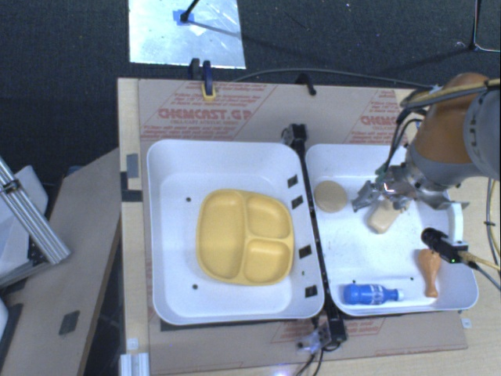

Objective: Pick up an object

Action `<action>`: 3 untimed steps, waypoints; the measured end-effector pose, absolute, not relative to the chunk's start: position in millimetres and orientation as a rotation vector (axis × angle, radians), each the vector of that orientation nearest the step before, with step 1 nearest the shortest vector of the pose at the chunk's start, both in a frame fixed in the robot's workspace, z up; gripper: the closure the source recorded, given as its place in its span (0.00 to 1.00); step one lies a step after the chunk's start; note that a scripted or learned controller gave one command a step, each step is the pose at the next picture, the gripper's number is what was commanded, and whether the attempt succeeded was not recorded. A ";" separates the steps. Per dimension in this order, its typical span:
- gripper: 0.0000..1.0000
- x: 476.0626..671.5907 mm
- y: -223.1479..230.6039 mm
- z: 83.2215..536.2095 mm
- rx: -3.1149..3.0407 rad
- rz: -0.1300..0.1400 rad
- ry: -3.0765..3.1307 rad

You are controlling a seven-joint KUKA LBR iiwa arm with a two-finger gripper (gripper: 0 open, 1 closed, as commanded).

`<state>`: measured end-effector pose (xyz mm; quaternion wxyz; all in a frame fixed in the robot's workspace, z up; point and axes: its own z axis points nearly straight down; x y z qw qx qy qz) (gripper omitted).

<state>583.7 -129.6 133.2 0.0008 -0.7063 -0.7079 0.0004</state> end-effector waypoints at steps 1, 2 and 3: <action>0.00 589.4 -133.9 91.5 -2.237 -0.009 -2.238; 1.00 592.6 -135.6 106.7 -2.245 -0.018 -2.245; 1.00 589.6 -127.8 165.9 -2.220 -0.006 -2.230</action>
